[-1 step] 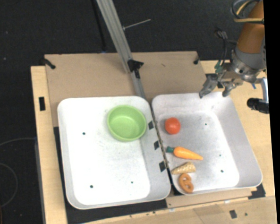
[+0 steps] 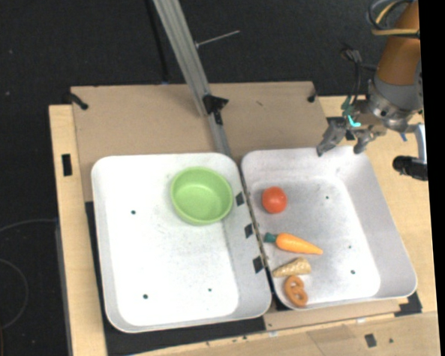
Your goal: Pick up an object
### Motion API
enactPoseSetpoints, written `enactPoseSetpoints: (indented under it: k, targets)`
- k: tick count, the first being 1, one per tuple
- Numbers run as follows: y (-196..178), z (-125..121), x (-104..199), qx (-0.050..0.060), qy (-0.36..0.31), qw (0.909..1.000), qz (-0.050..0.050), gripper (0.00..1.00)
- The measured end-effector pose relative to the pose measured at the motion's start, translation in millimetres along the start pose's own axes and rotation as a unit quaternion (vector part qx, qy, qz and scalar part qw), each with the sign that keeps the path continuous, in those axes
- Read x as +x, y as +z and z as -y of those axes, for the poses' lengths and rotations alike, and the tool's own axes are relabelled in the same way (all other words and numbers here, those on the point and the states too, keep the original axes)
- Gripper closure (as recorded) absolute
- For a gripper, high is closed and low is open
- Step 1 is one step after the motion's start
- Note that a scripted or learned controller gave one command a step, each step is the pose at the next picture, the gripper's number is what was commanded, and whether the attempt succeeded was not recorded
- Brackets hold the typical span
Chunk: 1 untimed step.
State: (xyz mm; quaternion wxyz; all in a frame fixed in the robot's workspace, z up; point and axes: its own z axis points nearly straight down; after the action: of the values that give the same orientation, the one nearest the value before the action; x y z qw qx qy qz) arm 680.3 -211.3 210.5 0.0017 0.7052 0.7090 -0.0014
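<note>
White plastic forms both shallow bins on the worktop (image 2: 72, 243). Inside the left bin (image 2: 124, 292) sits a green bowl (image 2: 201, 196), near its far right corner. Along the near left side of the right bin (image 2: 371, 277) lie a red tomato (image 2: 274, 200), a carrot (image 2: 295, 243), a pale bread piece (image 2: 291, 267) and a pretzel (image 2: 295, 289). Above that bin's far right corner hangs the gripper (image 2: 344, 143), fingers (image 2: 327, 144) spread apart, holding nothing.

place: robot lab | evidence: bench (image 2: 76, 242), two white bins (image 2: 120, 217), camera pole (image 2: 185, 55)
</note>
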Motion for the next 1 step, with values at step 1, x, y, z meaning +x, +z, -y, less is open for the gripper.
enactPoseSetpoints:
  k: [1]
  targets:
    - [47.2,-3.3,-10.0,0.001,0.002,1.0000,0.000,0.00]
